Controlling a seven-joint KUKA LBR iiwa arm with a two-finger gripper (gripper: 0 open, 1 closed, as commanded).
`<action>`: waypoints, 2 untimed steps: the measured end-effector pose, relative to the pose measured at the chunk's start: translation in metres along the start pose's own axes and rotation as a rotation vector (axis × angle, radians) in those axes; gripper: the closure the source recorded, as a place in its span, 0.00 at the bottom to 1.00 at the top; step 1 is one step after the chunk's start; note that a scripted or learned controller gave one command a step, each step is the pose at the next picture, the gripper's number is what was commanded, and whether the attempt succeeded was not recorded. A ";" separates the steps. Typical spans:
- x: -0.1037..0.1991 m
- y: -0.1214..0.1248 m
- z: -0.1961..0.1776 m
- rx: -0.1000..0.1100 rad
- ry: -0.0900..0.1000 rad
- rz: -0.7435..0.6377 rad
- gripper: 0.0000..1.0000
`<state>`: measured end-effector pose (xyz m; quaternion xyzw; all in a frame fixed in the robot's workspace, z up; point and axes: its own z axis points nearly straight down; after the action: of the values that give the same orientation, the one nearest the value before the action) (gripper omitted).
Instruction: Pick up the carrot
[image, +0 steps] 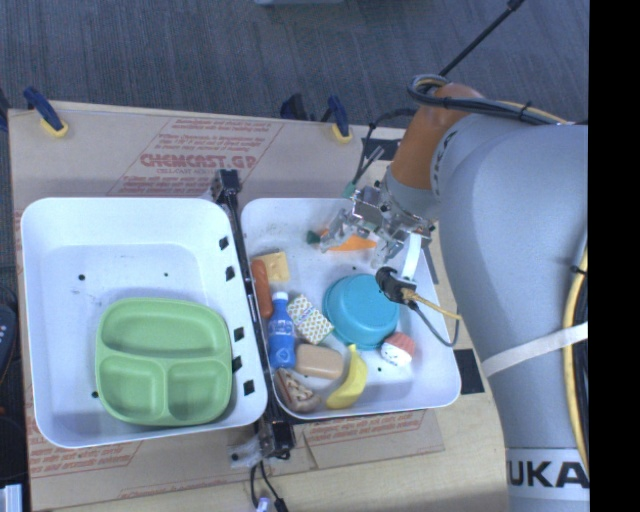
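**Jaws over carrot, far end of right bin**

Jaws (362, 232) sit low right over the carrot (350, 243), likely lined up to grasp; can't tell how wide they stand or whether they hold it. Just nearer than the jaws: one blue bowl (361, 310), one banana (349, 379), one bottle (281, 331). Two bins; left bin (60, 230) has one green tray (165, 362).

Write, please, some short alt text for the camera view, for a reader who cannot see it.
A grey robot arm's pincer sits low over a small orange carrot at the back of the right white bin, which also holds a blue bowl, a yellow banana and a blue bottle. The left white bin holds a green divided plate.
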<state>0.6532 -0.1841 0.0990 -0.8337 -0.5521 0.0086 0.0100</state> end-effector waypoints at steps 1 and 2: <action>-0.007 0.006 -0.001 -0.013 0.002 -0.049 0.00; -0.011 0.009 0.007 -0.015 -0.001 -0.292 0.00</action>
<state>0.6568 -0.1977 0.0921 -0.7445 -0.6676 0.0033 0.0049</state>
